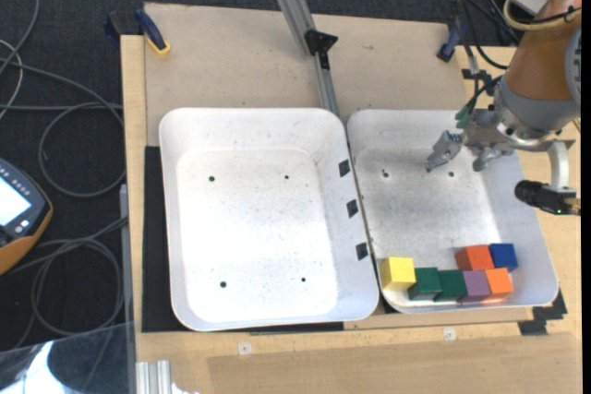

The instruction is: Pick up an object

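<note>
Blocks sit clustered at approx 5 o'clock of the right bin point(517, 208), along its near wall: yellow block point(399, 271), dark green block point(427, 280), a second green block point(452, 282), purple block point(476, 284), orange block point(498, 280), red-orange block point(477, 256), blue block point(503, 254). They look like small rigid cubes, prob. light wood or plastic, w/ flat faces that should take a pinch well and not deform; not fragile by the look of it.

Gripper point(459, 152) hangs over the bin's 12 o'clock area, well apart from the cluster. Its fingers point(441, 152) appear spread w/ nothing between them, though the view is small and slanted, so that reading is tentative.

Best candidate is likely the yellow block: it sits at the 9 o'clock end of the row, w/ a free face on that side. The rest are packed touching one another, leaving little room for the fingers to slip between; a grasp there could nudge neighbours or catch two at once. Bin's near wall sits just beside the row and may block a low approach from 6 o'clock.

Left bin point(249, 217) lies just beside, at 9 o'clock. A metal pole point(295, 5) crosses the worktop point(231, 60) at 12 o'clock, clear of the blocks.
</note>
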